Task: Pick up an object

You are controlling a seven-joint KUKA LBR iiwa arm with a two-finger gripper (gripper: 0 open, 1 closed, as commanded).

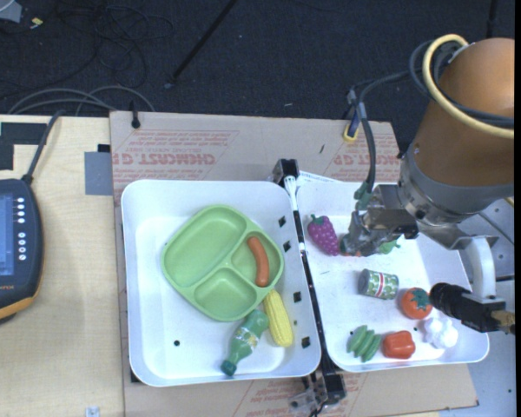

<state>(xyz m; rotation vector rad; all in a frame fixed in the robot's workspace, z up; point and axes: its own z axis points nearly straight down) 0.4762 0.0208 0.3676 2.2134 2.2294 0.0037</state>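
My gripper [359,245] is low in the right bin [332,313], near its back, just right of a bunch of purple grapes [323,234]. A small green thing [389,245] shows at the gripper's right side; whether it is held is unclear. Nearer the front lie a green-labelled can [379,284], a tomato [414,302], a red pepper [398,344], green pods [362,342] and a white garlic bulb [440,331].
The left bin [148,320] holds a green divided plate [200,259] with a sausage [260,261], plus a corn cob [278,318] and a green bottle [245,340]. A teach pendant [4,241] lies on the bench at far left. The arm's bulk hangs over the right bin's right side.
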